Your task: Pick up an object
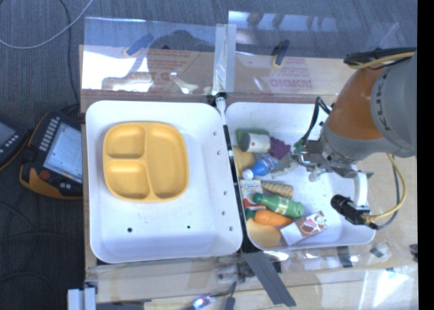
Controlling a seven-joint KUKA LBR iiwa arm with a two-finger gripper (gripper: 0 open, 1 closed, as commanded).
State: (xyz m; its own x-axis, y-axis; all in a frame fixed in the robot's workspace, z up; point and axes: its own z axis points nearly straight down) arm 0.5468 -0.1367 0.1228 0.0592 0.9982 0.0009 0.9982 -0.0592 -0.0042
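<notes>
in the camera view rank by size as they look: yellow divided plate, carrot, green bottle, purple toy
1. yellow divided plate, largest by far
2. green bottle
3. carrot, close to the bottle and partly hidden under it, so those two are unsure
4. purple toy, smallest

We see two bins side by side: the left bin [135,234] holds a divided plate [145,161] toward its back left. The right bin [352,234] holds a heap along its left side, with a can [253,141] at the back, a bottle [263,165] before it, then a carrot [271,218] and a small carton [306,226] at the front. A handheld screen [53,154] lies left of the bins.
</notes>
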